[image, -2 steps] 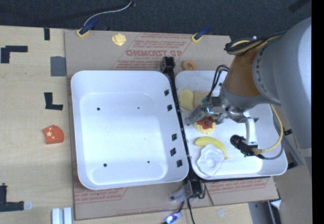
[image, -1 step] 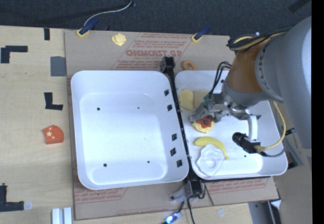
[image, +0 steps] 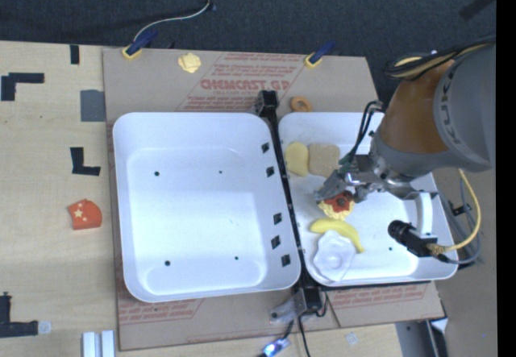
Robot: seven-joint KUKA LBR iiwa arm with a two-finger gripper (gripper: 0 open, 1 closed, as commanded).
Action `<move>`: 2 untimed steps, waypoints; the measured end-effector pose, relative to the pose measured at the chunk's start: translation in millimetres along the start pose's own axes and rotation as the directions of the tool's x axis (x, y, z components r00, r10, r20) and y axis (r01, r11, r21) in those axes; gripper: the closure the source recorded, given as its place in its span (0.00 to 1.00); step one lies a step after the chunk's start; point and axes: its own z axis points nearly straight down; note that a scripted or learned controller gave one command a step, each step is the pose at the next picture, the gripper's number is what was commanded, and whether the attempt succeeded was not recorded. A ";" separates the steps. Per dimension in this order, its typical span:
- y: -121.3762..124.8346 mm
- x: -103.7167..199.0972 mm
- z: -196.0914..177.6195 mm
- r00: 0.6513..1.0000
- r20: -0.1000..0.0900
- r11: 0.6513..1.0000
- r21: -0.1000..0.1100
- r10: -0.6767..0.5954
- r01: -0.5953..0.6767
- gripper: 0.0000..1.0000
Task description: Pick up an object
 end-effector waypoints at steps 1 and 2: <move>43.1 68.2 -37.0 1.000 -0.001 1.000 -0.004 -0.009 0.009 1.00; 56.0 110.6 -60.8 1.000 -0.001 1.000 -0.001 -0.006 0.006 1.00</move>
